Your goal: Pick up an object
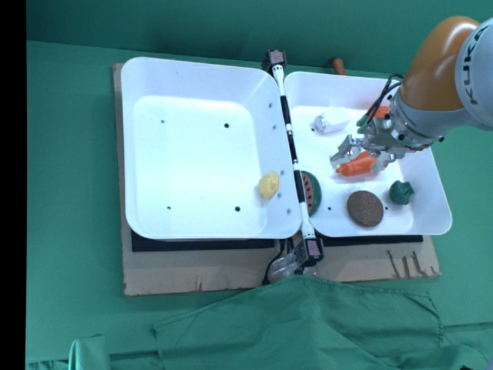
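So nearest the camera there's a rumpled green cloth [308, 322] bunched along the bottom, lying over the front edge of the brown cardboard base [154, 272] that both bins sit on. Moving up from that, the right bin [431, 218] has a round brown disc [364, 208] near its front wall, a small dark green piece [400, 193] just to the right of it, and a watermelon slice [310, 193] leaning against the bin's left wall by the divider. The left bin [146, 83] has just a little yellow object [268, 185] sitting near its front right corner. Further back in the right bin is the orange carrot-looking object [356, 166], and the gripper [360, 151] is right over it, touching or nearly so, with metal fingers [343, 150] spread fairly wide around its upper side; can't honestly tell if the carrot is actually pinched between them. A white object [331, 121] lies just behind and left of that, apart from the gripper. The arm [447, 75] comes in from the right with its orange band, and beyond the far rim there's a small orange-brown thing [337, 65] on the green surface
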Motion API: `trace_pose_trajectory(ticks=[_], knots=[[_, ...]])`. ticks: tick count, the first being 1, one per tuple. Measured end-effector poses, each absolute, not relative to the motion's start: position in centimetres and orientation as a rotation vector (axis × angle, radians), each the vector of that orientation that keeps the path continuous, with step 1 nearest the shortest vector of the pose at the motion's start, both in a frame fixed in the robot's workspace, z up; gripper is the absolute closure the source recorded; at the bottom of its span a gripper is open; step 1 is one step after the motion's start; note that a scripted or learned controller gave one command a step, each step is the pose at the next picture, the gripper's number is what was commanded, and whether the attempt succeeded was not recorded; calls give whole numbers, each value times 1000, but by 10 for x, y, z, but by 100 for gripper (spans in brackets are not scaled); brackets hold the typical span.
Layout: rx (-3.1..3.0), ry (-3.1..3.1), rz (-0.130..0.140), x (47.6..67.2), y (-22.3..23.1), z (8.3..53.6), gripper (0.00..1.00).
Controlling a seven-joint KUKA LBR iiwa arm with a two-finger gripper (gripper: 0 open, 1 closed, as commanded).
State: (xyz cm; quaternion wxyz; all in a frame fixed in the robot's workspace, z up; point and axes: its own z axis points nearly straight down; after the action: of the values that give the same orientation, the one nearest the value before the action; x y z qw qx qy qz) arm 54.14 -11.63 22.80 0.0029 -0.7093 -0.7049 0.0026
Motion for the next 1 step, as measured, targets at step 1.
trace_pose_trajectory(ticks=[1], knots=[[-2236, -2221, -7, 546, -117, 245, 100]])
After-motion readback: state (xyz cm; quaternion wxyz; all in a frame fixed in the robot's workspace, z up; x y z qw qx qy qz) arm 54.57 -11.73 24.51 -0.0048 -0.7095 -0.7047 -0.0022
